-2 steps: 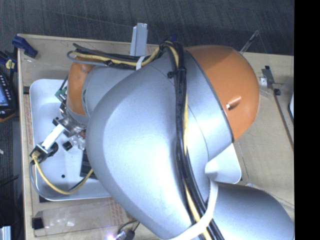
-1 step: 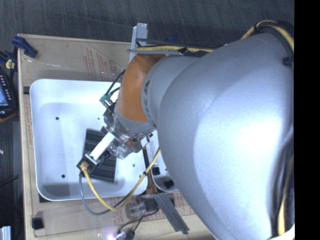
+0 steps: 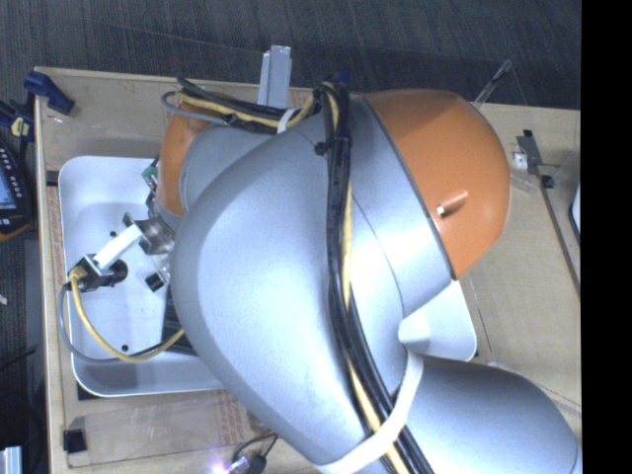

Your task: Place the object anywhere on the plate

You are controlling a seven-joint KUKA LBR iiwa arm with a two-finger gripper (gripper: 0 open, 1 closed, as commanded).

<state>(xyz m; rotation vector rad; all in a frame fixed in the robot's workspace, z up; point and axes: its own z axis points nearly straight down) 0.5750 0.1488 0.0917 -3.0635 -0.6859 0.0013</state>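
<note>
Grey casing and an orange band (image 3: pixel 444 186) belong to the arm (image 3: pixel 296 294), which reaches in from 3 o'clock and covers the middle and the 3 o'clock side of the view. Its wrist ends over the left bin (image 3: pixel 84 181), a shallow white tray at 9 o'clock on the pale wooden worktop (image 3: pixel 109 97).

The tool (image 3: pixel 153 233) shows as a small metal part at the 9 o'clock edge of the arm's bulk, low over the bin's floor. The arm hides most of it, so I cannot tell whether it is apart or together, and nothing can be seen clamped in it.

A small black piece (image 3: pixel 155 281) lies on the white floor of the left bin, just at 6 o'clock of the tool and apart from it. It is too small to name, and I cannot tell whether it is the object of the task. A tiny dark speck (image 3: pixel 125 348) sits farther toward 6 o'clock, near the bin's front wall.

A small green bit (image 3: pixel 150 173) peeks out at the arm's edge, at 12 o'clock of the tool. A blue clamp (image 3: pixel 47 89) grips the worktop's corner at 10 o'clock, and a grey upright post (image 3: pixel 277 72) stands at its far edge at 12 o'clock.
</note>
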